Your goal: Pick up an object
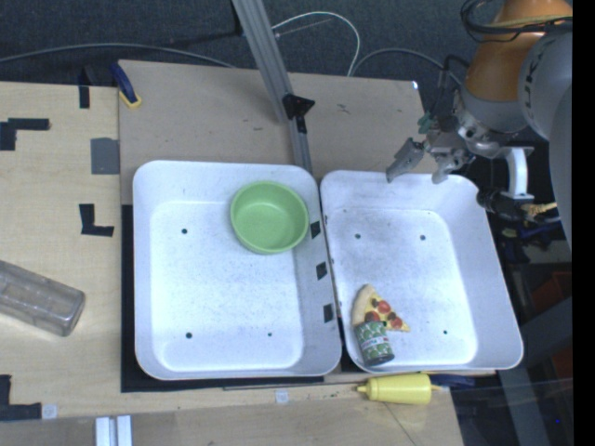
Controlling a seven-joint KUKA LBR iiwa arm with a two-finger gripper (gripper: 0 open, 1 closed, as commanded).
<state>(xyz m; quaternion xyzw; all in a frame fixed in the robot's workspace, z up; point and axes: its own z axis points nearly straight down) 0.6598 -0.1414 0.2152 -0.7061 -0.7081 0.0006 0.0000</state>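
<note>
Pizza slice (379, 308) and small can (376, 344) lying touching near the front left corner of the right bin (465, 249). Green bowl (269, 216) resting in the left bin (167, 268), toward its back. Yellow bottle (402, 389) lying on the counter (186, 110) just before the right bin. Tool (420, 163) hanging over the right bin's back rim, fingers spread, grasping nothing.

Green bowl (270, 216): round, upright, mouth up, lying at 1 o'clock in the left bin (158, 277). Pizza slice (378, 308) and small green can (376, 344): the can on its side, touching the slice, both at 7 o'clock in the right bin (483, 277). Yellow bottle (400, 388): on its side on the bench, just outside that bin's near rim.
</note>
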